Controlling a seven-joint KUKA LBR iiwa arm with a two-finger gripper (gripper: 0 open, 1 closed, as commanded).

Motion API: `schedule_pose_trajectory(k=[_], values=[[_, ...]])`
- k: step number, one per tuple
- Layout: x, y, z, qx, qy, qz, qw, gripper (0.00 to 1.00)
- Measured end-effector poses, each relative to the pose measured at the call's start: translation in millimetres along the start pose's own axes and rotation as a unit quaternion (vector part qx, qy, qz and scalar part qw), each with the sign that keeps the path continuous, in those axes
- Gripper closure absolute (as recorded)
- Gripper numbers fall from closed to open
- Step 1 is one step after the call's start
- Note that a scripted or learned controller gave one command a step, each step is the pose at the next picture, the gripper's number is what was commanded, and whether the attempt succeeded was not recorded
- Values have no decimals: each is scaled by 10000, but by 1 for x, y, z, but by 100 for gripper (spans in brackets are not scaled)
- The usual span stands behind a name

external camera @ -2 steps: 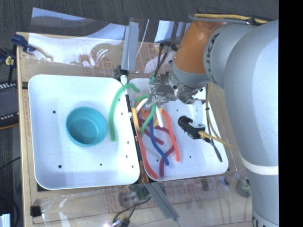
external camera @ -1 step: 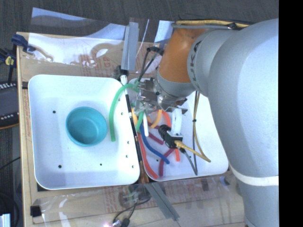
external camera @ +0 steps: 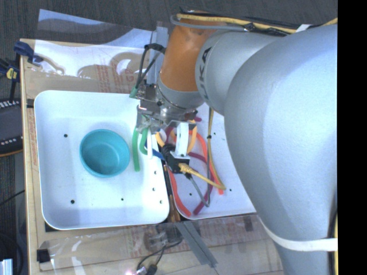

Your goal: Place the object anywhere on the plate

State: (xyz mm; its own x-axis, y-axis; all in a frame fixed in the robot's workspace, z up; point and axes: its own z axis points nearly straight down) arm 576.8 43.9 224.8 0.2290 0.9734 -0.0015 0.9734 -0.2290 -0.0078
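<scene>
We see a tangle of coloured pieces in the bin below-right of our pincer, a green curved object at its tips, whether gripped we cannot tell, teal plate-like bowl to its left, orange-banded arm beyond.

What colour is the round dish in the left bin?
Turquoise blue, seen clearly in the camera view: the dish sits in the left bin.

A round turquoise plate — deep, bowl-like — sits upright left of centre in the frame; just right of it, a green curved strip stands near-vertical.
</scene>
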Motion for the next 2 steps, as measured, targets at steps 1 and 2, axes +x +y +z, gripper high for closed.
schedule_pose_trajectory(k=[1, 2], values=[[53, 14, 36, -3, -11, -1109, 9938, 100], [10, 28, 35, 9, -1, -1167, 9932, 100]])
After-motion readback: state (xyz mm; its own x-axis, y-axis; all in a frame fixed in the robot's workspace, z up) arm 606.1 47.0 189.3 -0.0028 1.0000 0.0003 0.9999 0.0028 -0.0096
